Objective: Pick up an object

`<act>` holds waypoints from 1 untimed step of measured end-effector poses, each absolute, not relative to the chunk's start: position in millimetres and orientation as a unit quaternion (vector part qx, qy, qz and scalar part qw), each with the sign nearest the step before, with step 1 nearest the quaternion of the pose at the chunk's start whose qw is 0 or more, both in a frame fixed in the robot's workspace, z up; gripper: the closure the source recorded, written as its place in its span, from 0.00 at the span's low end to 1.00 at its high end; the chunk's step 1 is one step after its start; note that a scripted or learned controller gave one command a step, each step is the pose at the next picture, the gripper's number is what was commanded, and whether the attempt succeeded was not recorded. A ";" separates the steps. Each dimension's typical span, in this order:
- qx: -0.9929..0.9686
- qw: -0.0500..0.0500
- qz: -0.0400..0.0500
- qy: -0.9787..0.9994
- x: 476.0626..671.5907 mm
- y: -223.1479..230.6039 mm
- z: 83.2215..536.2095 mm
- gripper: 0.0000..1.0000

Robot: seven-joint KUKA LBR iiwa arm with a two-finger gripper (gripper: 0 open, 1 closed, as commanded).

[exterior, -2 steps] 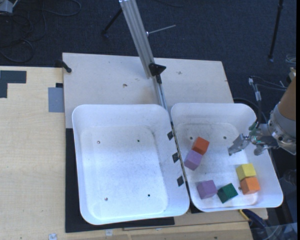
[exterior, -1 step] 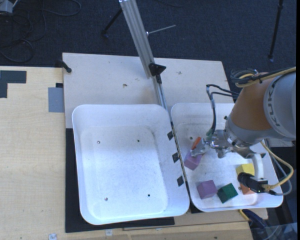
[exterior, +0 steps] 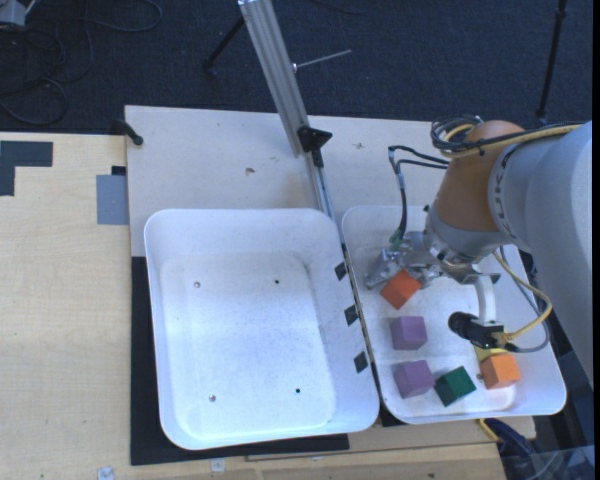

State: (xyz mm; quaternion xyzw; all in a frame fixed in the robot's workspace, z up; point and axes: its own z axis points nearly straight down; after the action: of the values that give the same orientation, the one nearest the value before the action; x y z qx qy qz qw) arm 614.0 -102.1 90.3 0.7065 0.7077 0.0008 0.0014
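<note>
The hand (exterior: 398,266) sits low in the right bin (exterior: 540,400), touching the upper orange cube (exterior: 400,290); whether it is apart or together I cannot tell (metal hides it). A corner-on contact could push the cube sideways instead of seating it.

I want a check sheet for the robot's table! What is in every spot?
Surface: pale bench with a left bin and a right bin.
Job's things: in the right bin, a red-orange block, two purple blocks, a green block, an orange block.
Clutter: nothing seen.
Grippers: gripper low over the red-orange block; grip unclear.
Cables: wires loop along the arm.
Surroundings: metal rail, dark floor.
</note>
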 end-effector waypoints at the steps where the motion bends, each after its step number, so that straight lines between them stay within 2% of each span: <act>1: 0.706 0.000 -0.001 0.708 612.1 -102.8 101.1 1.00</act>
State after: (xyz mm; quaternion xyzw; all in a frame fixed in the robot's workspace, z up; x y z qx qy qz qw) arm 612.1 -102.8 101.1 0.7058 0.7084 -0.0007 -0.0002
